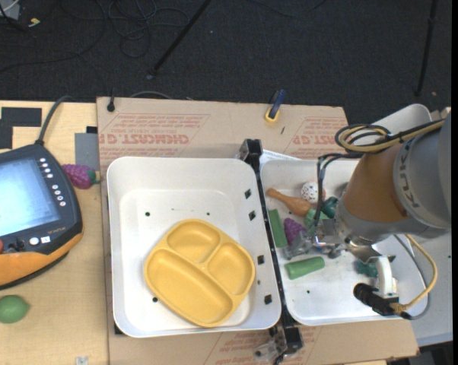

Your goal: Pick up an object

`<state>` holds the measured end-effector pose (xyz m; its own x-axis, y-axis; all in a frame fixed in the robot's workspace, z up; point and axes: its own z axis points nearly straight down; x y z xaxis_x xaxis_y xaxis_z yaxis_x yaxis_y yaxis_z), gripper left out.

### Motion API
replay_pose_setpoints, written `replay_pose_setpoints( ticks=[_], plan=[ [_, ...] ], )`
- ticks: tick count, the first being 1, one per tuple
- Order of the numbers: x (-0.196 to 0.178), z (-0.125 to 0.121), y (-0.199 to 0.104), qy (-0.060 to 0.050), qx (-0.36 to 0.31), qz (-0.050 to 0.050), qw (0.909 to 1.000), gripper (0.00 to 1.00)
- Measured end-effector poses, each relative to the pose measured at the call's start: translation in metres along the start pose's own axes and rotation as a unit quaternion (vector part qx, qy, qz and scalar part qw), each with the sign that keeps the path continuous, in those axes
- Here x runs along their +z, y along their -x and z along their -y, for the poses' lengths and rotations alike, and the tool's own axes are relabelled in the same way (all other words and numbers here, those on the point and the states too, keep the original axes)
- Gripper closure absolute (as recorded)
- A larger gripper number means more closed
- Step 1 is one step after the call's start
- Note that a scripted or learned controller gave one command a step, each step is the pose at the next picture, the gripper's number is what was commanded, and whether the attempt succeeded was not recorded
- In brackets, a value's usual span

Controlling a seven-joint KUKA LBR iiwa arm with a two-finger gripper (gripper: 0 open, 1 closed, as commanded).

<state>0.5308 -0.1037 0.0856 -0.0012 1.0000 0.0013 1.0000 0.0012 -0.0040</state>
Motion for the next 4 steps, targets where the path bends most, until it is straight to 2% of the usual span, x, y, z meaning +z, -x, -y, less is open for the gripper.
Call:
replay_pose_setpoints(
  ticks=[1, 2, 3, 4],
  plan=[
    [-0.002, -0.034, -0.024, 0.000, 0.000, 0.000, 1.0000, 0.00],
    [-0.003, -0.017, 0.095, 0.000, 0.004, 0.003, 1.0000, 0.00],
    [-0.002, -0.045, -0.005, 0.001, -0.003, -0.002, 1.0000, 0.00],
    [-0.011, -0.043, 0.001, -0.001, 0.001, -0.001, 1.0000, 1.00]
  ],
)
